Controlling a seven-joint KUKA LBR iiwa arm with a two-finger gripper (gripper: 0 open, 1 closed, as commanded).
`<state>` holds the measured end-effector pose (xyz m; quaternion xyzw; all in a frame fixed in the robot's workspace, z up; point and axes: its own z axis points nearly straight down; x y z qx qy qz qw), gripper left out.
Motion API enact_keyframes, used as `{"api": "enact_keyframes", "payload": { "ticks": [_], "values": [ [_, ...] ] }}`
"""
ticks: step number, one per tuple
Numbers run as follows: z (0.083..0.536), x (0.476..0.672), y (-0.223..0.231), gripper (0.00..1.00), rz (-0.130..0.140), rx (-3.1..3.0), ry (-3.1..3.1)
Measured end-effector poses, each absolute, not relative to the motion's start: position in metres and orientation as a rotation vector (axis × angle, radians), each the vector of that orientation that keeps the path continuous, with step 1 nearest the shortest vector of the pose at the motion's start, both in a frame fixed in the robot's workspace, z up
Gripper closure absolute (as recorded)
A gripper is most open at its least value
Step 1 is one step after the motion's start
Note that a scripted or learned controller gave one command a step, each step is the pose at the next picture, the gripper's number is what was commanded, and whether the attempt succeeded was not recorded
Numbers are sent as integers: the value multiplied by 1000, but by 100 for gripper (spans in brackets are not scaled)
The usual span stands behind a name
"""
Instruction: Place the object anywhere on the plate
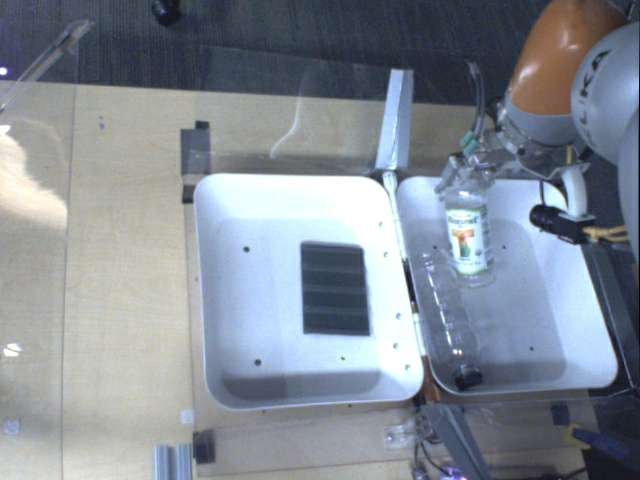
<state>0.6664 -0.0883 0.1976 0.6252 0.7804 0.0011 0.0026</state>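
A clear water bottle (467,236) with an orange and green label hangs upright over the far part of the right bin (570,338). Its neck sits between the fingers of my gripper (466,168), which is shut on it. A dark, ribbed rectangular plate (335,288) lies flat in the middle of the left bin (235,218), well to the left of the gripper and the bottle.
A second clear bottle (447,320) with a black cap lies along the left side of the right bin, just under the held bottle. A raised divider (406,268) runs between the two bins. A metal bar (395,118) stands behind them.
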Motion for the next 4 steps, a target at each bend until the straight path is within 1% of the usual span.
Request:
{"api": "enact_keyframes", "payload": {
  "ticks": [1,2,3,4],
  "values": [
    [219,669,-90,100,2,2155,2278],
    [355,670,-42,100,10,2210,2221],
    [387,628,-36,100,8,1712,2624],
    [398,629,-35,100,15,1701,2622]
  ]
}}
